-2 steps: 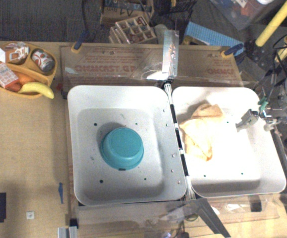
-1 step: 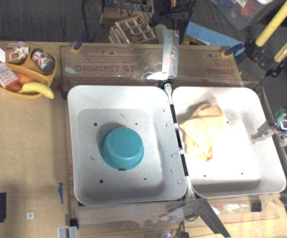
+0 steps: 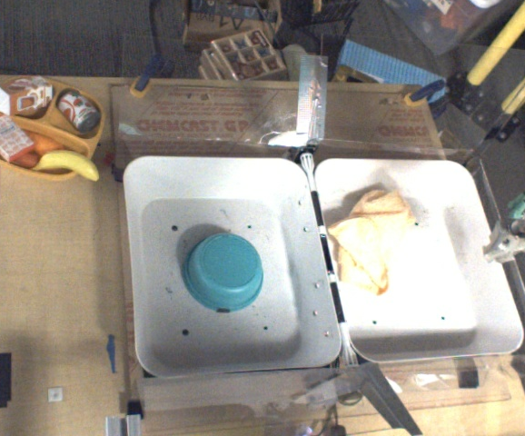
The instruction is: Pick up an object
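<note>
A teal bowl (image 3: 224, 272) lies upside down in the middle of the left white bin (image 3: 153, 198). In the right white bin (image 3: 453, 271) a crumpled pale yellow cloth (image 3: 368, 240) rests against the left wall, next to the divider between the bins.
A grey metal piece (image 3: 510, 242) juts in at the right bin's right rim. A yellow tray (image 3: 8, 157) with a banana and toy food sits at the far left on the bench. Cardboard and a clutter of boxes stand behind the bins.
</note>
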Action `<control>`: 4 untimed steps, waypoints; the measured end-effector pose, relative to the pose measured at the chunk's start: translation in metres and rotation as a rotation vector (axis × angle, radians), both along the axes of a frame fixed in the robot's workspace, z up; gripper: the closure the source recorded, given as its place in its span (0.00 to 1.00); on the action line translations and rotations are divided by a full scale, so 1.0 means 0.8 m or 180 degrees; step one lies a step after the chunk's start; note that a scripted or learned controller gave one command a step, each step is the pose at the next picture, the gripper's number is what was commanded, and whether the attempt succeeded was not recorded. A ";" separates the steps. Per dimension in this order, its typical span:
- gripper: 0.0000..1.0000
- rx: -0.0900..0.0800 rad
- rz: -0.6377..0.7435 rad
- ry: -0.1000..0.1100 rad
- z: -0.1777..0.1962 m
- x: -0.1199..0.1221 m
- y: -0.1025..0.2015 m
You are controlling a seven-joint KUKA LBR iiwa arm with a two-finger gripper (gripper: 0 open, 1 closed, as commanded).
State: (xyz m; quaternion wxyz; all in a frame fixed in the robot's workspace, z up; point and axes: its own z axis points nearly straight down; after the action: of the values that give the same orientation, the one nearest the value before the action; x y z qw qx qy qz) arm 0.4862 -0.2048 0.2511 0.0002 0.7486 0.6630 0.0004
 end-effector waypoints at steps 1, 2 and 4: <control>0.00 0.0000 0.0000 0.0000 0.000 0.000 0.000; 0.00 0.0002 -0.0210 0.0008 -0.075 0.019 0.083; 0.00 -0.0003 -0.2132 0.0009 -0.063 -0.009 0.149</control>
State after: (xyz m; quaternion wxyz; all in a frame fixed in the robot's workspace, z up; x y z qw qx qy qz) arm 0.4794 -0.0857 0.2004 -0.0003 0.9249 0.3802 -0.0010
